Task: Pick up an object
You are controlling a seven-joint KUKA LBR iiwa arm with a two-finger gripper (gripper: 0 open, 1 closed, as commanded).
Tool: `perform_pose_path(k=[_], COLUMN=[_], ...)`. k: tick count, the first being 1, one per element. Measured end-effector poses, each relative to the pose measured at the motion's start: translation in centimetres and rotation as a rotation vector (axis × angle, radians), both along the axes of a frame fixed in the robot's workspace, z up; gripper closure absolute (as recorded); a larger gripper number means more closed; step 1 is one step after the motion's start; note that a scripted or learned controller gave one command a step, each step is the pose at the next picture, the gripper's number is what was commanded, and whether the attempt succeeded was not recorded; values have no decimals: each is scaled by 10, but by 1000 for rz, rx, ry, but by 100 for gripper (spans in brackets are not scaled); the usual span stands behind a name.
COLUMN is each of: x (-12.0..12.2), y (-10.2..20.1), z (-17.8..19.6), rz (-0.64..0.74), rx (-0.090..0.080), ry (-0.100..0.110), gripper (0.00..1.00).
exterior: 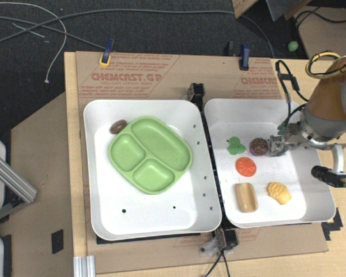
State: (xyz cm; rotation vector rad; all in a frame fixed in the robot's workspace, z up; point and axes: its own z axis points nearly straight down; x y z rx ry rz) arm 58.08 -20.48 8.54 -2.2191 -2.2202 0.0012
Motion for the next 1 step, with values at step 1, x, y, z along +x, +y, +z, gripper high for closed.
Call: perform_pose_path(k=[1], x=[1], y=[0], z=[11], rz=[0], rx=[0], ry=[-2], gripper=[100])
